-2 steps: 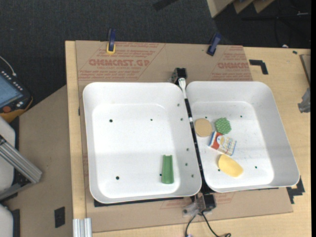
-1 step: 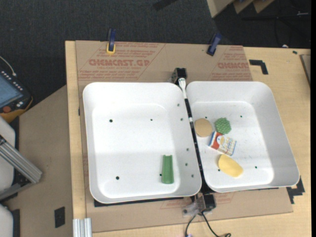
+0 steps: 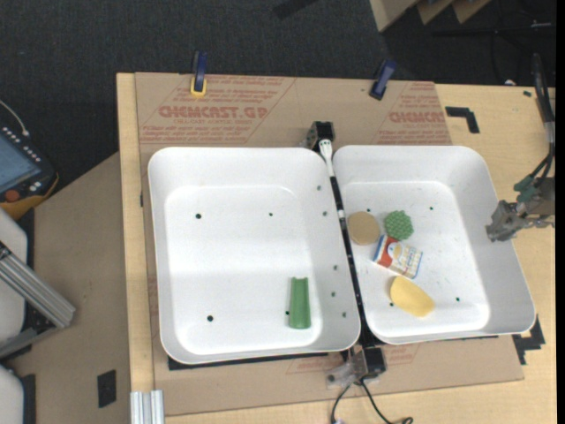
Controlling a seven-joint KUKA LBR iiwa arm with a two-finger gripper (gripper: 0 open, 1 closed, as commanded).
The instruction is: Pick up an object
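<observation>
Cardboard sheet (image 3: 265, 104) printed with red lettering covers the bench and carries both bins, pinned at its far edge by two blue clamps (image 3: 199, 73). Left bin (image 3: 177, 184) is the bigger-looking white tray and holds one item: a green block (image 3: 298, 303), lying lengthwise near the front right corner, close to the divider side. Right bin (image 3: 468, 184) sits edge to edge with the left one, with a black strip (image 3: 340, 223) running along the seam between them. Four small items cluster in the right bin's left half, any of them a pick candidate. Yellow lemon-shaped piece (image 3: 411, 297) is nearest the front wall. Just behind it sits a white, red and blue carton (image 3: 396, 256), tilted, touching or nearly touching the lemon piece. Tan round disc (image 3: 362, 228) lies left of the carton by the divider wall. Green bumpy piece (image 3: 398, 224) sits just right of the disc and just behind the carton. Gripper (image 3: 505, 222) shows at the right bin's right rim, well apart from the cluster, with nothing visible between its fingers; it is too small and blurred to tell whether the jaws are spread or pressed together. Thin cables trail up from it toward the right edge.
</observation>
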